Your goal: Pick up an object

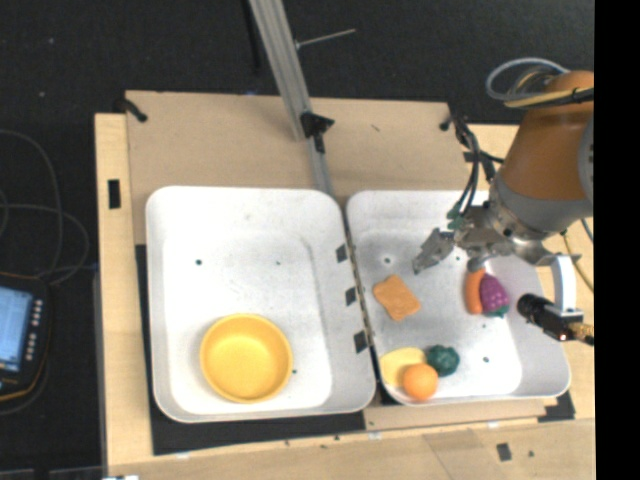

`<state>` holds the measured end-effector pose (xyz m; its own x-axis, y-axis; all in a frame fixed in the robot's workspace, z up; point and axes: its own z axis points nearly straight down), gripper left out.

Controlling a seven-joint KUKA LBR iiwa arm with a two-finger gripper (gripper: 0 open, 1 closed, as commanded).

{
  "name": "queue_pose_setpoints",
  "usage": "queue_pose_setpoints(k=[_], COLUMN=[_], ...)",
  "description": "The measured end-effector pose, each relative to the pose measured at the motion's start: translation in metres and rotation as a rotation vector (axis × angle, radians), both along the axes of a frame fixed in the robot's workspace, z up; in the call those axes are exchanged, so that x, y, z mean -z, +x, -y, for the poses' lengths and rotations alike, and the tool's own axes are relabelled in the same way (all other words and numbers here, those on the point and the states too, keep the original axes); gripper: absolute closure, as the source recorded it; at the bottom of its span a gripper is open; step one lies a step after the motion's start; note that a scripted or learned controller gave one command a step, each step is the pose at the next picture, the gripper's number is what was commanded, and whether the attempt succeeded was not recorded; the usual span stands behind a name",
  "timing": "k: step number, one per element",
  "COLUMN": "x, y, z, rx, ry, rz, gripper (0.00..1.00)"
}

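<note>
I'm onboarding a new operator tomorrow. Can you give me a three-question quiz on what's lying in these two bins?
1. True or false: the yellow bowl sits in the left bin.
2. Which item lies nearest the divider between the bins?
A. purple-and-orange toy
B. orange slab
C. dark green item
3. Fill in: the gripper is over the ____ bin.

Key
1. True; it is near that bin's front edge.
2. B; the slab lies just right of the divider, in the right bin.
3. Right; it is above the slab, with nothing seen in its jaws.
</note>
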<state>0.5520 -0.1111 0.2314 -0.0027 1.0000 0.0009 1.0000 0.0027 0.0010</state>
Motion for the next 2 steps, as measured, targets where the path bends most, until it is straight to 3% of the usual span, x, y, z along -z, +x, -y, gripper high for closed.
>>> queue_pose_setpoints(k=[1,2], x=[0.000,0.050], y=[0.000,0.009], z=[0.000,-0.001], rx=[0.002,0.005], ry=[0.000,-0.002], rz=[0.001,-0.005], gripper=[0.00,0.00])
